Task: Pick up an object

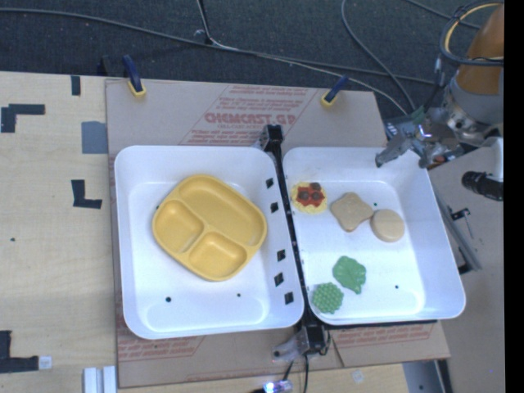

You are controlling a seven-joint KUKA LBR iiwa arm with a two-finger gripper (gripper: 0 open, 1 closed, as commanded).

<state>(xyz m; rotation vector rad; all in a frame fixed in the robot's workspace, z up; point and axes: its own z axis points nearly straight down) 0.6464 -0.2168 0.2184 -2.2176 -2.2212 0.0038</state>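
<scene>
Your gripper (407,147) hangs over the upper right corner of the right bin (426,219), its fingers spread apart with nothing between them. From that spot it is above the rim and not over any item, so you can judge it as parked clear of the load, not committed to a target.

Nearest to it lie the toast-shaped piece (351,210) and the round tan bun (388,224), touching or nearly so in the bin's upper middle; their closeness may make a clean grasp of just one awkward. To their left, by the divider, sits the small pizza slice (309,196), apart from the rest. Lower down lie the green leafy piece (350,273) and the dotted green piece (327,297), just beside each other.

Any of these five serves the task. The left bin (131,219) bears a yellow compartment tray (210,227), lying flat and tilted askew, well apart from the gripper.
</scene>
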